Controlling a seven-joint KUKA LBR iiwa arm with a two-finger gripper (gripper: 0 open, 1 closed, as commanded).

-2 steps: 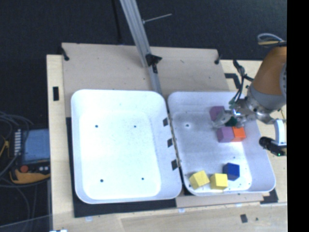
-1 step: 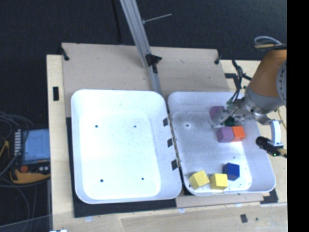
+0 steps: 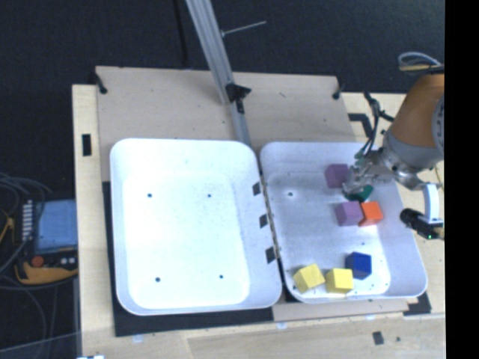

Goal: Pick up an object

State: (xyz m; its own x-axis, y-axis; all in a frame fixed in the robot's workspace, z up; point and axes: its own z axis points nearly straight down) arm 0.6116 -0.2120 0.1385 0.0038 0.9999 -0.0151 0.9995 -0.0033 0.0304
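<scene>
Blocks lie under me in the right bin (image 3: 296, 163): my gripper (image 3: 358, 187) hangs over something green (image 3: 365, 194), mostly hidden, and whether I am spread or pinched, I cannot tell. Just beside sit a purple block (image 3: 348, 213) and orange block (image 3: 371, 213); they look light, stiff, best squeezed across flat sides.

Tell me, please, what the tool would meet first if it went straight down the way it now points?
Probably the small green object right under the tool, between the two purple blocks; depth is hard to judge from this slanted view.
</scene>
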